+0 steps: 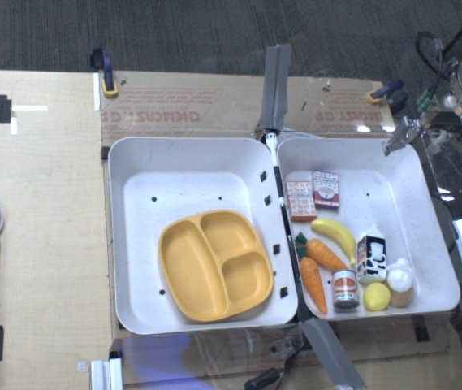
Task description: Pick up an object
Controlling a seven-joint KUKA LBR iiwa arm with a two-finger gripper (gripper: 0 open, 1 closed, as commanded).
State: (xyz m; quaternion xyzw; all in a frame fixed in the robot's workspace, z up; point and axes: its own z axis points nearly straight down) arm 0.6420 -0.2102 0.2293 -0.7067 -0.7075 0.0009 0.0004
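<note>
We note a yellow three-compartment plastic plate point(215, 264) in the left white bin point(125, 218). In the right white bin point(425, 218), the toy foods crowd its near edge, the yellow banana point(334, 236) lying diagonally. The gripper point(401, 135) sits over the far-right corner; its state we cannot tell.

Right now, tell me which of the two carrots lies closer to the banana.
The upper carrot, lying slantwise just under the banana and almost touching it. The other carrot lies lower, along the bin's left wall beside the small can.
</note>
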